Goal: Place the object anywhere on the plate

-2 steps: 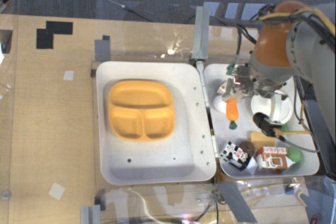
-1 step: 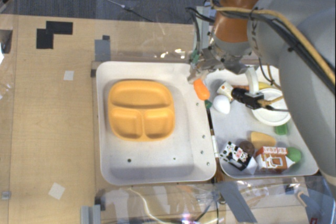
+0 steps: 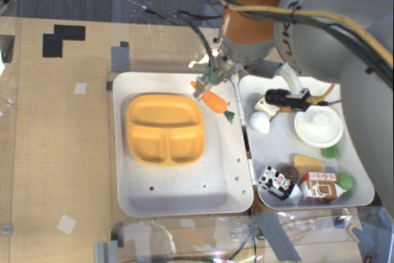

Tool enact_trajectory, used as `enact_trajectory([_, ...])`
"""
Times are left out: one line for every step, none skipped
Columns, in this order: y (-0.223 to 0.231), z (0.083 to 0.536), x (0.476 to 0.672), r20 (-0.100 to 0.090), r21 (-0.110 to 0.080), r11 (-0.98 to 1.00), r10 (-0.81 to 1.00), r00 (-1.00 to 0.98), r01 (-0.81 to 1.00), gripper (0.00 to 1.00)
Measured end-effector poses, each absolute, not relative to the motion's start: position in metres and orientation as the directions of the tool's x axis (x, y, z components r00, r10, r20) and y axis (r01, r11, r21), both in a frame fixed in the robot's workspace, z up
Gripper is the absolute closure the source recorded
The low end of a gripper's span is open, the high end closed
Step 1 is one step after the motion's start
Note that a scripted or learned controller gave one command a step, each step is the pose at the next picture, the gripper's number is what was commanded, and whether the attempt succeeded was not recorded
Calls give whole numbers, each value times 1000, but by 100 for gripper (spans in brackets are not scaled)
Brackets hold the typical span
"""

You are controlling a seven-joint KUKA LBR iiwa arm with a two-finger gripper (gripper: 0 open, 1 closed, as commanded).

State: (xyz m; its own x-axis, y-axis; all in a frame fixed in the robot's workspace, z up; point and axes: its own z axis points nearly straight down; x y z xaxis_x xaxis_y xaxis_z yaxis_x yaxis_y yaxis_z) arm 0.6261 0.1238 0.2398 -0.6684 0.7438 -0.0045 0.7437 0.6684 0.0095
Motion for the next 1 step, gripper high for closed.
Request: enact_trajectory([149, 173, 592, -2, 3, 934, 358, -934, 358, 100])
